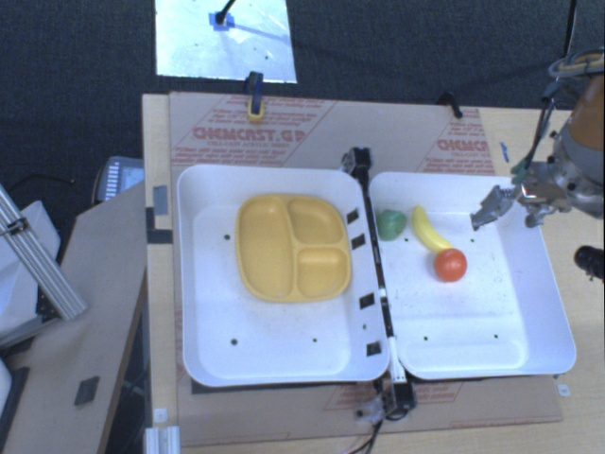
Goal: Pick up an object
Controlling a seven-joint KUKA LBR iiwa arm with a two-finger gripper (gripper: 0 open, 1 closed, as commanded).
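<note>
2 white bins (284, 372), 1 yellow divided plate (291, 247) (3 compartments), 1 banana (430, 231), 1 orange-red ball (451, 265), 1 green obj. (390, 222), poss. fruit.

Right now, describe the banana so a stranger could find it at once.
Look in the right white bin, toward its upper left corner. Three toy foods cluster there; the banana is the long curved yellow one, between the green item and the round red-orange fruit.

Grey metal arm (584, 130) (orange band up top) trailing a black cable, ending in a silvery hand (510, 211).
</note>
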